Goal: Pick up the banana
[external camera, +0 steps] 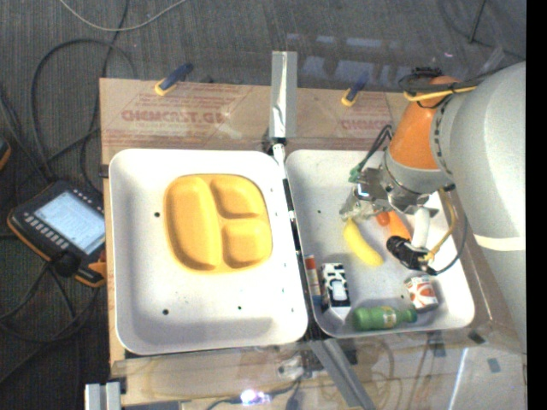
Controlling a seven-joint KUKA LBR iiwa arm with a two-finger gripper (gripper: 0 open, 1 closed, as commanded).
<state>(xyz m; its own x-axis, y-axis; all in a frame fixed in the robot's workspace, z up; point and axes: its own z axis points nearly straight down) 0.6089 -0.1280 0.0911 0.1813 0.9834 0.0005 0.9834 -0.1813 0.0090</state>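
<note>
— Tray, yellow and divided, in the middle of the left bin: why alone there?

— Probably as a spare place to set things. The task's work is all in the right bin.

— What lies along its left wall?

— A slim pen-like thing and a black-and-white toy, tucked toward the near left corner, well clear of the target.

— And the banana?

— The banana lies flat near the bin's middle, slanting toward the near right corner, with bare floor on both sides. That should suit a grasp from above.

— The gripper?

— The gripper hangs just beyond the banana's far end, likely lining up over it. I cannot tell whether it is wide or narrow. The banana rests on the bin floor, not held.

— Further right?

— A green bottle lies along the near edge. A small orange thing, too hidden to name, sits just beside the banana and may crowd the approach. A red-and-white box sits by the near right corner.
</note>
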